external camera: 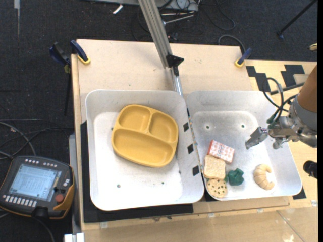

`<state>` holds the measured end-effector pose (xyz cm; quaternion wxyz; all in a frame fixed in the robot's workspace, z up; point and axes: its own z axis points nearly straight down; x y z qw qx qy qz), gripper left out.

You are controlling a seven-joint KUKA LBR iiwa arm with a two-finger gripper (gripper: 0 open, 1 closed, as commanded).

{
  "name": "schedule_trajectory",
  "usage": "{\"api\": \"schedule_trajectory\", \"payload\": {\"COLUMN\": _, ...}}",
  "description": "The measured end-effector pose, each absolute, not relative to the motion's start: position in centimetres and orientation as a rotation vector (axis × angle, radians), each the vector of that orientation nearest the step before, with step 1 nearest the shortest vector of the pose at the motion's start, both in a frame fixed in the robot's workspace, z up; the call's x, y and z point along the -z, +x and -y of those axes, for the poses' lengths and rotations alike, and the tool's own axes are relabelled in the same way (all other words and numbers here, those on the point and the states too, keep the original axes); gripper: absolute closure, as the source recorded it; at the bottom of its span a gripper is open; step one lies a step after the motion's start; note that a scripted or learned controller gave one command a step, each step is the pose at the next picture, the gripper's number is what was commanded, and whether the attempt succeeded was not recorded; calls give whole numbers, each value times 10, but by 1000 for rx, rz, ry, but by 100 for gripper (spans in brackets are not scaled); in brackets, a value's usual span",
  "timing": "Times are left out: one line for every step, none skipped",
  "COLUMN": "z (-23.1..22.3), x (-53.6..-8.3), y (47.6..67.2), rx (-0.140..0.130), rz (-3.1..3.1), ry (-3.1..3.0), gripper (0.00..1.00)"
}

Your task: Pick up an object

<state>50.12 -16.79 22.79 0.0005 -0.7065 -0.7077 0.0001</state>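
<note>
Five small food items lie at the near end of the right bin (242, 110), and the gripper (266, 137) hangs above bare floor near the croissant (264, 177), its prongs spread apart with nothing between them. Step looks like approach: next move calls for coming down toward the croissant. Its long axis runs roughly near-to-far, tips curling left.

Grey arm (308, 102) enters from right, wrist angled down-left; gripper (266, 139) hangs low, fingers apart, nothing between them.
</note>
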Motion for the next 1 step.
{"api": "schedule_trajectory", "payload": {"z": 168, "x": -228, "y": 501, "rx": 0, "rz": 2222, "ry": -2220, "gripper": 0}}
